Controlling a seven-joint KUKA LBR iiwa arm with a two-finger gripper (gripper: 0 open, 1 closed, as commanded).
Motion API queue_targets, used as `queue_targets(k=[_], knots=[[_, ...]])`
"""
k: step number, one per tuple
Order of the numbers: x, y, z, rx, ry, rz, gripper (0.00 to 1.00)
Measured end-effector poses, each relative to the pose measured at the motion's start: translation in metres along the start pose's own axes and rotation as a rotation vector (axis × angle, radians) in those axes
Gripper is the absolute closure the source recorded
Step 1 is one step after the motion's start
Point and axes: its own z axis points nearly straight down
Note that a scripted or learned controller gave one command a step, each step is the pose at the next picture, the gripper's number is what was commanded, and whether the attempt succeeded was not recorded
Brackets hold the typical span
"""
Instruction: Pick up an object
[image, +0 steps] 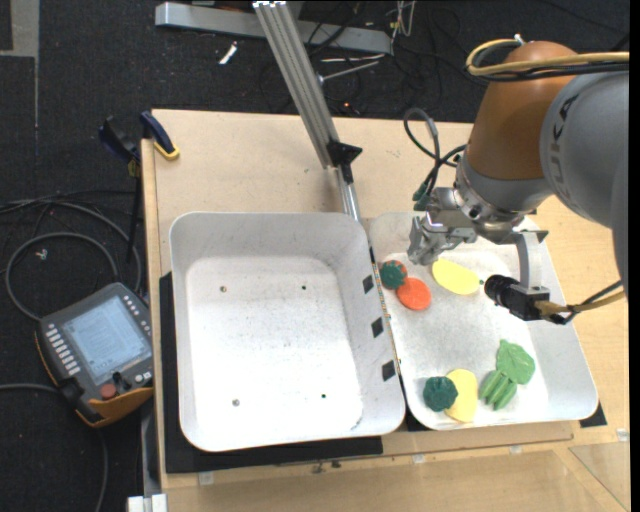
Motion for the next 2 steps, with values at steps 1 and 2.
queue_targets(k=[1, 2], knots=[[0.045, 0.024, -0.005, 0.0, 0.0, 0.001, 1.0], [0.093, 0.048, -0.007, -0.001, 0.0, 0.001, 1.0]])
